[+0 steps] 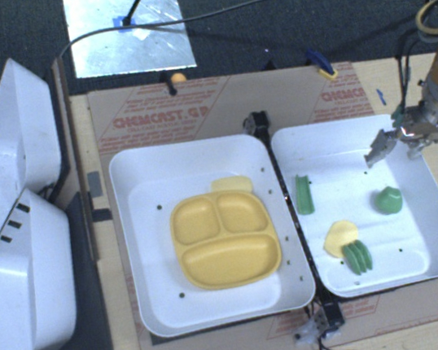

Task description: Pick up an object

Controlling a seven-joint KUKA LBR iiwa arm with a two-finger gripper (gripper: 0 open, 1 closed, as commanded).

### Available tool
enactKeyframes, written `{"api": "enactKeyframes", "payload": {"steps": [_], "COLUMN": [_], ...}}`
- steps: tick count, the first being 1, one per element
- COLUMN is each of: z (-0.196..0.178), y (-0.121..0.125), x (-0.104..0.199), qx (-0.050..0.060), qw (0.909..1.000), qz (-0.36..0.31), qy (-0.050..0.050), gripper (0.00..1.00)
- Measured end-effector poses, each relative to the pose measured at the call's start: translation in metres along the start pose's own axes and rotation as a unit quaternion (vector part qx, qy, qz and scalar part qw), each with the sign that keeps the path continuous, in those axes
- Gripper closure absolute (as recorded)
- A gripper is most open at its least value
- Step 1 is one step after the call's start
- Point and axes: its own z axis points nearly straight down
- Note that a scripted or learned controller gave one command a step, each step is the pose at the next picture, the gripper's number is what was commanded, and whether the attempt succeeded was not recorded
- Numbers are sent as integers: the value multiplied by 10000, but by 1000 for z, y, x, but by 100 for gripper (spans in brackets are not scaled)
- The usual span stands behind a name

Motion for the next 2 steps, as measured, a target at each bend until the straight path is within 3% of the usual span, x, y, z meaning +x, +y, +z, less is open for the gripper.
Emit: {"api": "enactKeyframes", "payload": {"steps": [1,2], "z": [-83,-114], "y": [-20,32], "x": [29,28], "qx": [-38,-18], "qw": [10000,10000], "qz": [-13,-9], "qy": [-3,-4], "gripper": [0,0]}}
